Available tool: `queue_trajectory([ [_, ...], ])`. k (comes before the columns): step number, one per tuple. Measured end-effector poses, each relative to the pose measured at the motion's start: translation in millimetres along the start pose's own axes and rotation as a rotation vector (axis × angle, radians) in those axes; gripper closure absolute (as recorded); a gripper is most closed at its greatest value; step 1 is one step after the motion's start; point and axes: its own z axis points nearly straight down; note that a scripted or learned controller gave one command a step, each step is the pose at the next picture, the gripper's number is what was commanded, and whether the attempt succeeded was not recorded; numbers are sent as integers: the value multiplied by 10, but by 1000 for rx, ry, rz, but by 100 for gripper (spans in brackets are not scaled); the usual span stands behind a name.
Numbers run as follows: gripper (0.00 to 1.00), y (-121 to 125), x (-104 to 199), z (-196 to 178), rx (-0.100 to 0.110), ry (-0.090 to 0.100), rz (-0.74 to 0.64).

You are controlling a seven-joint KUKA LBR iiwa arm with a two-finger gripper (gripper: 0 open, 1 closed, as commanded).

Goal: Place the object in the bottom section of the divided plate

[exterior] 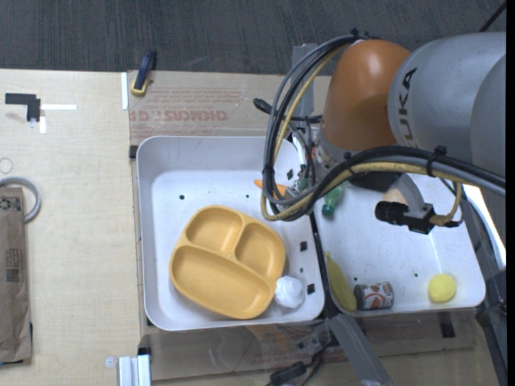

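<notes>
Two shallow white bins (153, 240) sit side by side on the bench. Left holds the yellow three-section divided plate (228, 261), a white crumpled ball (289, 291) touching its lower-right rim. Arm's wrist (366, 95) hangs up-right of both; its grip state cannot be told.

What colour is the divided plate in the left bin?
The divided plate is yellow-orange all over, with no pattern. The camera view shows it plainly.
</notes>
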Motion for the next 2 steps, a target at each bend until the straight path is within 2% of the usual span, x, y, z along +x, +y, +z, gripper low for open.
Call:
queue_trajectory([
  [1, 100, 238, 525, 330, 2, 1, 315],
  [2, 100, 832, 1142, 669, 2, -1, 474],
])
